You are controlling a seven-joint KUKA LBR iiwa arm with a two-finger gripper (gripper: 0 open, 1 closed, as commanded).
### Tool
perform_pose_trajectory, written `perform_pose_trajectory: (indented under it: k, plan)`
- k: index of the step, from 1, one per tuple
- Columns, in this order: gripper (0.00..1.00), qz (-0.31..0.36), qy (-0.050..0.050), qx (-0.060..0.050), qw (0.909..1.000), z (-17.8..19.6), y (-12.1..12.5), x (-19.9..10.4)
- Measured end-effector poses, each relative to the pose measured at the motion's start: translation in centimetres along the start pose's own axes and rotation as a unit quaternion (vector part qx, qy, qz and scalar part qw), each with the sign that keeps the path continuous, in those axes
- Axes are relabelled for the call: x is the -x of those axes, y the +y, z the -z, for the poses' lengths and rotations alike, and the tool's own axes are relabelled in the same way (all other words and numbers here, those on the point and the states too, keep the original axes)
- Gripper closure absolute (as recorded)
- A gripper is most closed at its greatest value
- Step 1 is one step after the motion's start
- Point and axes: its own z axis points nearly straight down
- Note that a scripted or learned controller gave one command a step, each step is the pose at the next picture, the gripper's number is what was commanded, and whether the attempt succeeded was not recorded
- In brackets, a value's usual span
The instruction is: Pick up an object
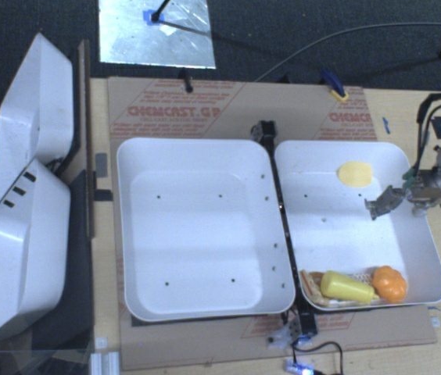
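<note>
bins (pixel 205 151): plain white
round flat piece (pixel 355 173): pale yellow
bottle-shaped item (pixel 347 287): yellow
lumpy item (pixel 390 283): orange
bench board (pixel 228 104): tan, red print
clip (pixel 333 83): blue, yellow tip
gripper (pixel 382 202): grey

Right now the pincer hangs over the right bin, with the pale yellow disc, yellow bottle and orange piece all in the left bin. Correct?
Not quite. The camera view shows the pale yellow disc, yellow bottle and orange piece in the right bin, where the pincer hangs.
</note>
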Motion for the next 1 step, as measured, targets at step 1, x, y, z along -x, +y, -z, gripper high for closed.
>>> perform_pose_trajectory:
  k: [1]
  plan:
    - [0.0, 0.0, 0.0, 0.0, 1.0, -4.78, -0.97, 0.11]
